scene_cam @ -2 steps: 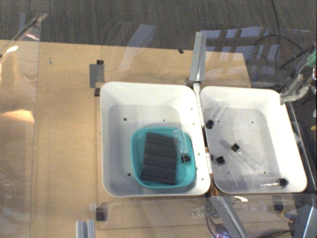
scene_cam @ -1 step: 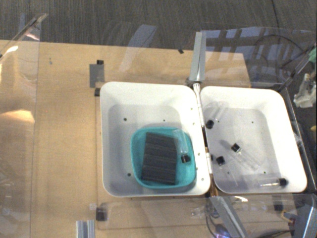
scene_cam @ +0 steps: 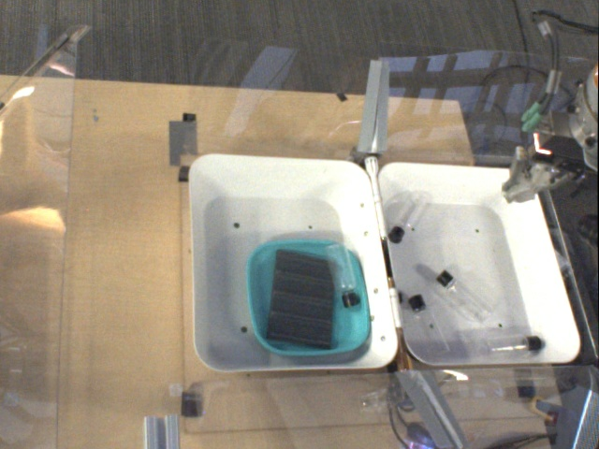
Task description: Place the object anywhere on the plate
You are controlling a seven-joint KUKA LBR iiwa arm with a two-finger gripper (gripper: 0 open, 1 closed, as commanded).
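Teal plate [scene_cam: 356, 330] is sitting in the near part of the left bin [scene_cam: 215, 251], carrying a dark ribbed rectangular block [scene_cam: 301, 299] lying flat across its middle. One small black piece [scene_cam: 351, 299] is resting on the plate's right side, just beside the block. Right bin [scene_cam: 552, 279] is holding several small black bits [scene_cam: 445, 277], scattered apart. Gripper [scene_cam: 520, 187] is hanging over the right bin's far right corner; whether it is wide or narrow, I cannot tell.
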